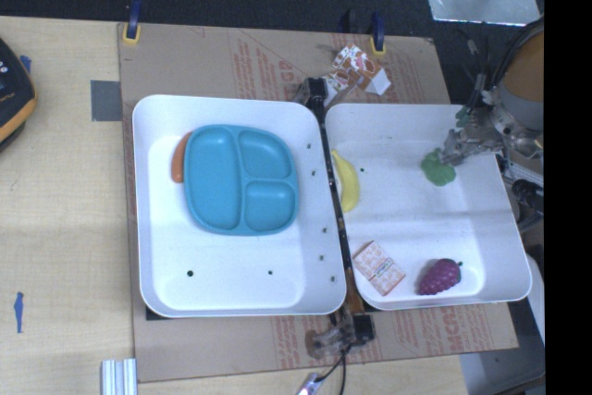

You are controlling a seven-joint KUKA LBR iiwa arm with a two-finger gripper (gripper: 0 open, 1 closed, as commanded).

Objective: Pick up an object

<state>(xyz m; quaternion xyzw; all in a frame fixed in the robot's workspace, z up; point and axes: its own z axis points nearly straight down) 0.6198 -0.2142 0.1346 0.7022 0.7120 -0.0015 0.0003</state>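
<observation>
I see the gripper (460, 143) low in the right bin (416, 208), its tip at the green object (438, 169); whether the fingers grip it I cannot tell. Toward the left bin (157, 199), a yellow piece (348, 180) lies half hidden behind the shared rim.

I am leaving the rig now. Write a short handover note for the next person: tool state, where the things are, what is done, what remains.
Tool: low in the right bin, directly at the green object; whether it grips cannot be judged.
Right bin also: yellow object at the left wall, small carton and purple grapes near the front.
Left bin: blue divided plate, orange object partly beneath it.
Done: approach. Left: confirm grasp, lift.
</observation>
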